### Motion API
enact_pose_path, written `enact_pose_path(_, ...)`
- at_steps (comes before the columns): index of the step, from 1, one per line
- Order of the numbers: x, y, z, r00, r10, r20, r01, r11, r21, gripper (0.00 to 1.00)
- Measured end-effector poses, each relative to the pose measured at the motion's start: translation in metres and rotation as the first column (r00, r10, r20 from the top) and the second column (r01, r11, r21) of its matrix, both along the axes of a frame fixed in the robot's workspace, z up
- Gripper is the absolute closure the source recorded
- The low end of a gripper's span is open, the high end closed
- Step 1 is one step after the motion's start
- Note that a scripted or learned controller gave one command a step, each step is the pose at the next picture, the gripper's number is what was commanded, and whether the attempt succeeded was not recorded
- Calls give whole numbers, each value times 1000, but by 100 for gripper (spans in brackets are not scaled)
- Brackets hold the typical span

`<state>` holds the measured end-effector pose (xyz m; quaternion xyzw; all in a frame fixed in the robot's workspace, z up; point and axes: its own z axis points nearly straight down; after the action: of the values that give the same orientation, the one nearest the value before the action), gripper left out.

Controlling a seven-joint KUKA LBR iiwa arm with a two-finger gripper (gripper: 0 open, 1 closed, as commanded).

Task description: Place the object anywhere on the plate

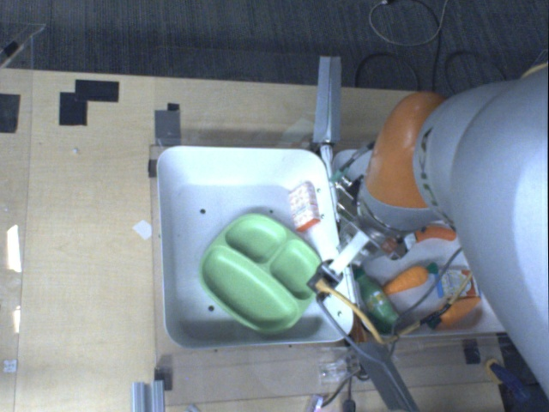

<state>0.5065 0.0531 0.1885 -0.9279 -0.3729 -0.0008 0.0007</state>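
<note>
A green divided plate (257, 271) lies in the left white bin (184, 230), toward its front right. Just beyond the plate's far right rim a small white-and-red tube with an orange cap (303, 207) rests on the bin floor against the right wall. My gripper (371, 234) hangs under the orange-banded wrist, over the left edge of the right bin and mostly hidden by the arm. It is to the right of the plate, beyond the wall between the bins.
The right bin holds an orange carrot-like toy (408, 279), a green bottle-like thing (378, 305) and more orange pieces (456, 309), partly under the arm. A grey metal post (327, 101) stands behind the gap between the bins.
</note>
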Motion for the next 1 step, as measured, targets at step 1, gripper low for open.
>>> enact_pose_path(1,1,41,63,999,53,2,-53,999,0,100)
